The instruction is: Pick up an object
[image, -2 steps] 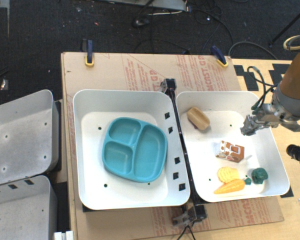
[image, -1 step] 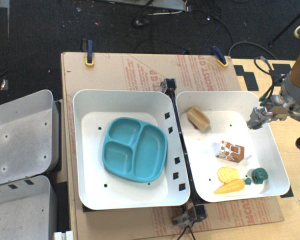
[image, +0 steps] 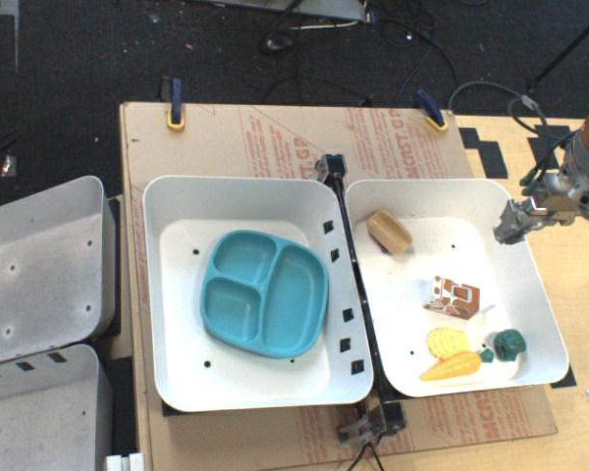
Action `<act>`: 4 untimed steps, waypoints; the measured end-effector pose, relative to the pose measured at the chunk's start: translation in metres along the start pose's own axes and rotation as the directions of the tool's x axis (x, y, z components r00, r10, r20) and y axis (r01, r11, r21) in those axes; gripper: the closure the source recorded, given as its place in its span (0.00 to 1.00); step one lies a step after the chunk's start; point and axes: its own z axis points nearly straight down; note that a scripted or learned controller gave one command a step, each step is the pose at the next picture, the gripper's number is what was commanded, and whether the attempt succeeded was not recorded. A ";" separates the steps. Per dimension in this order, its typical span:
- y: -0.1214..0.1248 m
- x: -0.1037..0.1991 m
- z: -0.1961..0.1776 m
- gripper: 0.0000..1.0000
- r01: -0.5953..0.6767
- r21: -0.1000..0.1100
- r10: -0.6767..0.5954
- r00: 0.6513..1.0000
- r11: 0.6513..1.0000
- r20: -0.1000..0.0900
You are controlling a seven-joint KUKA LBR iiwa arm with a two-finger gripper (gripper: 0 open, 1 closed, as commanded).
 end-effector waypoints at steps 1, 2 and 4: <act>0.002 0.043 0.006 1.00 0.004 0.005 -0.004 1.000 1.000 -0.003; 0.005 0.106 0.014 1.00 0.006 0.005 -0.006 1.000 1.000 -0.004; 0.003 0.211 0.025 1.00 0.005 0.007 -0.005 1.000 1.000 -0.003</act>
